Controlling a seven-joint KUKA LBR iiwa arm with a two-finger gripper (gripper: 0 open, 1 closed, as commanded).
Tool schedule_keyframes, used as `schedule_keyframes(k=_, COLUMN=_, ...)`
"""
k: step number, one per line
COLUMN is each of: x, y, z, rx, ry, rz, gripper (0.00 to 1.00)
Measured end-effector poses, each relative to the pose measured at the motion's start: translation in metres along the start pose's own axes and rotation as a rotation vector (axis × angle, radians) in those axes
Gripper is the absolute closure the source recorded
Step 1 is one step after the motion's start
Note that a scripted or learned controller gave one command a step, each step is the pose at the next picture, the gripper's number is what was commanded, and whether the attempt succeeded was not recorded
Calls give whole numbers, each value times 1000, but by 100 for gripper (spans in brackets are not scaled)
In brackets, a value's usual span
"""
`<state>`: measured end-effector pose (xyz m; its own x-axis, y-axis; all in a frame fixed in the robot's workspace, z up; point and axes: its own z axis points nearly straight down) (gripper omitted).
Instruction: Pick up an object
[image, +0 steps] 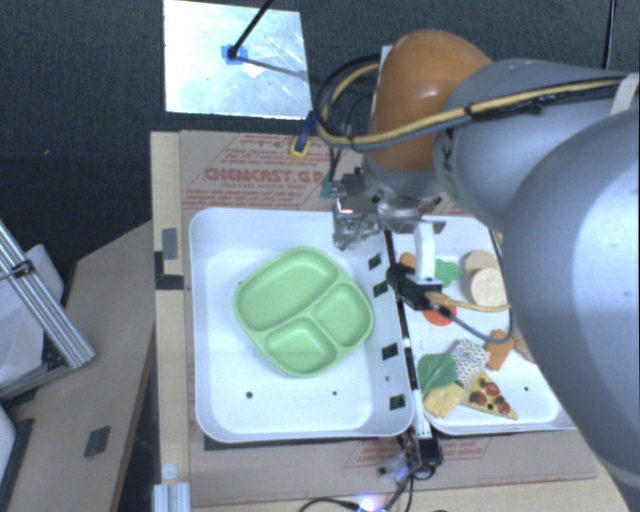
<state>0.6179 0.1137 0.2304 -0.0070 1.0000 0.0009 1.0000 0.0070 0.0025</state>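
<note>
A light green divided plate (305, 310) lies in the left bin (215, 300). The right bin (540, 405) holds several toy foods: a pizza slice (490, 396), a green leaf (435, 370), a yellow piece (446, 400), two tan round slices (487, 286) and a red piece (438, 316). My gripper (350, 232) hangs under the orange wrist band (420, 90), over the far end of the divider between the bins, just beyond the plate's far right rim. I see nothing held in it.
The grey arm (560, 200) covers the right bin's far right part. Black clips (390, 350) line the divider between the bins. A cardboard sheet (250, 175) lies under the bins, and a shiny panel (235, 60) lies at the back.
</note>
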Motion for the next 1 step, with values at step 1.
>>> schedule_keyframes(k=1, x=-11, y=-5, z=-4, rx=2, ry=-1, rz=7, gripper=100)
